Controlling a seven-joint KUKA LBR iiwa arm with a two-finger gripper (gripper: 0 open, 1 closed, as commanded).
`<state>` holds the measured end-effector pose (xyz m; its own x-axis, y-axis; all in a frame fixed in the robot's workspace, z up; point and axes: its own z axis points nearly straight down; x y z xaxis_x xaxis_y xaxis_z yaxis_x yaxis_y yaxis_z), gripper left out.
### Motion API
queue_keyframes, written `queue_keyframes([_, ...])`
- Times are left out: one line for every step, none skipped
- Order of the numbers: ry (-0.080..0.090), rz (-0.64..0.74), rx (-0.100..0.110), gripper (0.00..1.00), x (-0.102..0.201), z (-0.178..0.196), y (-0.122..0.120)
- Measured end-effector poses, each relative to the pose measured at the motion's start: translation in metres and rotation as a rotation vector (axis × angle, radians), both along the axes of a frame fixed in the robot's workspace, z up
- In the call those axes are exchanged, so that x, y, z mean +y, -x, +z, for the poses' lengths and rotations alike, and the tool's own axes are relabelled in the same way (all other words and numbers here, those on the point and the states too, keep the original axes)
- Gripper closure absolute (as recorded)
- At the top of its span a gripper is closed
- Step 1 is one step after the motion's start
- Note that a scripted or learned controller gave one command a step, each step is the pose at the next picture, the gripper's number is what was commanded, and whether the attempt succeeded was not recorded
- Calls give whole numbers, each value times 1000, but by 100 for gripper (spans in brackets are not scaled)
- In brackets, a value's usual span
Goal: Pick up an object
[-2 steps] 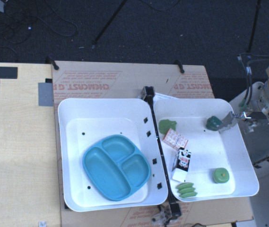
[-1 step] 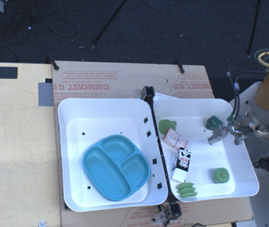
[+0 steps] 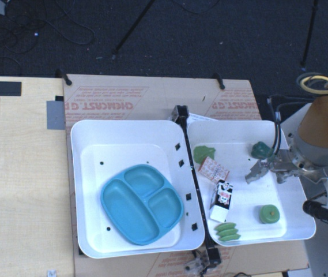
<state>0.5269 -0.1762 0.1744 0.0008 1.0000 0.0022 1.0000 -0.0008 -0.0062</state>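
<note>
The tool [image 3: 266,171] hangs over the right bin [image 3: 302,231] near a teal toy [image 3: 261,150]; its grip state is unclear.

claw [image 3: 260,172] over right bin [image 3: 241,134], blue tray [image 3: 142,203] left

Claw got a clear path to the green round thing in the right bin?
Probably yes. The green round piece sits alone on bare bin floor, apart from the milk carton and pea pods. The claw hangs just above it in view, nothing between.
</note>
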Motion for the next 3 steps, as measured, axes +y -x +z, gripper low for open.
queue_keyframes([0, 0, -1, 0, 5, -44, -4])
queue_keyframes([0, -4, -1, 100, 3, -32, -3])
queue_keyframes([2, 2, -6, 100, 0, 10, -6])
